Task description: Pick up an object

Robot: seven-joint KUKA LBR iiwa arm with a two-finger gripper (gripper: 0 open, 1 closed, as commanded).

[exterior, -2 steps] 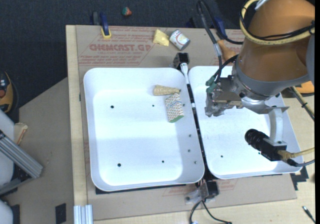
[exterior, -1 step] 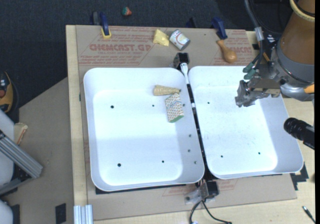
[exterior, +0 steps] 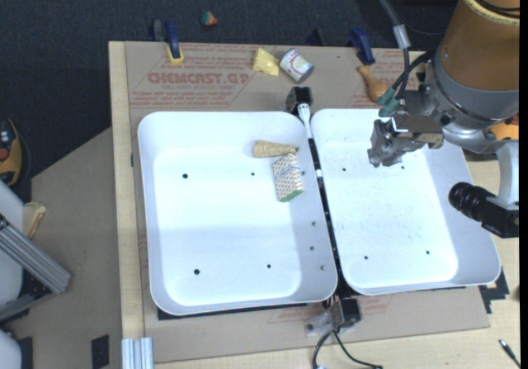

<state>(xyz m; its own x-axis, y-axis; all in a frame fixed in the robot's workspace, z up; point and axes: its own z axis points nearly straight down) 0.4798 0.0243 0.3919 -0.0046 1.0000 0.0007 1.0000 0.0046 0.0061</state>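
In the left bin (exterior: 223, 276), near its upper right corner, lie a tan cone-shaped piece (exterior: 273, 149) and, just below it, a patterned green-and-white packet (exterior: 286, 176). My gripper (exterior: 384, 155) hangs over the upper left part of the right bin (exterior: 412, 260), apart from both objects. Nothing shows between its fingers. Whether they stand open or shut is hidden from this angle.
Outside the bins, on the cardboard at the back, lie a yellow scrap (exterior: 266, 63), a small white-and-grey object (exterior: 296, 65) and an orange-handled tool (exterior: 374, 82). Blue clamps (exterior: 172, 40) hold the board's rear edge. A black fitting (exterior: 485, 209) juts over the right bin's right rim.
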